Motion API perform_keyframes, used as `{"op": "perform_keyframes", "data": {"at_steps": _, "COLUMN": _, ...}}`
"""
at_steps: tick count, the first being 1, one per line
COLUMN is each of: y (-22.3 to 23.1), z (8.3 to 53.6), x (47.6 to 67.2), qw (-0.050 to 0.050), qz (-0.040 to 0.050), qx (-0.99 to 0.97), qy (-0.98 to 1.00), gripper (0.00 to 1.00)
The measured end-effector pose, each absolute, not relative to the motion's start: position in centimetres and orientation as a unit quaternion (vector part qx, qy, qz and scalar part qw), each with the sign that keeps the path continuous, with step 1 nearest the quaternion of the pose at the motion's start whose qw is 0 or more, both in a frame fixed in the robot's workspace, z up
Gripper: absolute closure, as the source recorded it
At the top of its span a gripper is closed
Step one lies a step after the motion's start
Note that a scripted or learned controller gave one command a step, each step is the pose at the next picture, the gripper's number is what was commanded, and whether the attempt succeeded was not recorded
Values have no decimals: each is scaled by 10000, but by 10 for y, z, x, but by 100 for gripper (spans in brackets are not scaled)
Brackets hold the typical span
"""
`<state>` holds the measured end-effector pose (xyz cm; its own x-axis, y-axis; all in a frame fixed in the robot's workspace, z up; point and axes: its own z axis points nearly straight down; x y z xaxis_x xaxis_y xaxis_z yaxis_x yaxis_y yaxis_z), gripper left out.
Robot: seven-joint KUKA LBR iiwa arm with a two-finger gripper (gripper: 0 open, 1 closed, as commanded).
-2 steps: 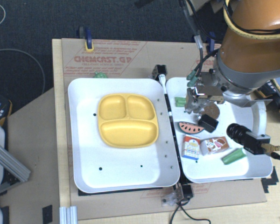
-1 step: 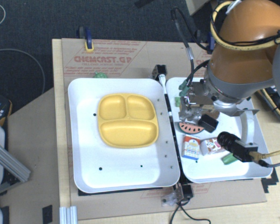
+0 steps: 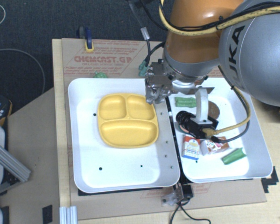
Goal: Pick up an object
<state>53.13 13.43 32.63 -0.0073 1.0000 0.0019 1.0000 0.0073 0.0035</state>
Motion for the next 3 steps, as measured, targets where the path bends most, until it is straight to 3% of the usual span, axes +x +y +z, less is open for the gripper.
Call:
{"op": "perform_keyframes", "data": {"at_steps": 1, "y": 120, "z": 338, "x": 477, "qw": -18, "qz": -14, "qx": 7070, "qy": 7073, "gripper": 100}}
{"op": "perform_keyframes", "data": {"at_steps": 2, "y": 120, "z": 337, "x": 479, "qw": -10, "qz": -12, "qx": 7068, "qy": 7075, "gripper": 0}}
{"op": "perform_keyframes", "data": {"at_steps": 3, "y": 159, "z": 402, "x": 512, "qw": 20, "qz": 44, "qx": 7056, "qy": 7086, "gripper": 0}}
